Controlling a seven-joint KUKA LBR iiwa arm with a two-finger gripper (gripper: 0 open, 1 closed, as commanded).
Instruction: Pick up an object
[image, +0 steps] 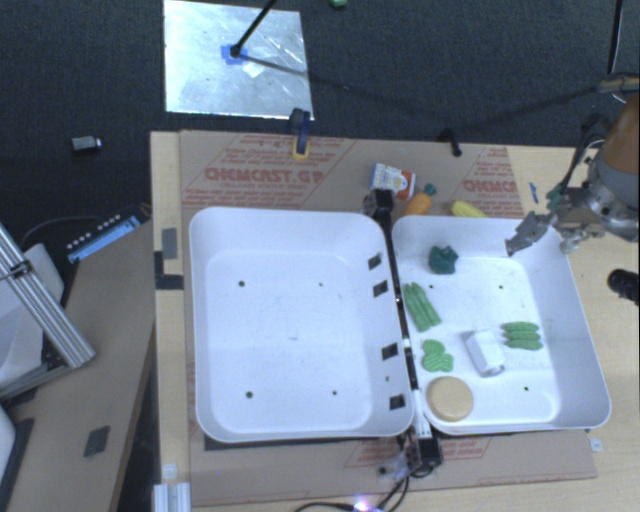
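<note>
The right white bin holds several small items: a dark green lump near its back, a ridged green pod, a small leafy green piece, a white block, a pair of green pods and a tan round disc at the front. My gripper hovers over the bin's back right corner, away from all of them. Its fingers are spread open with nothing between them.
The left white bin lies beside the right one, with a black hinged divider between them. Behind the bins lie an orange carrot-like toy, a yellow piece and a small white-and-orange box. A metal rail stands at the left.
</note>
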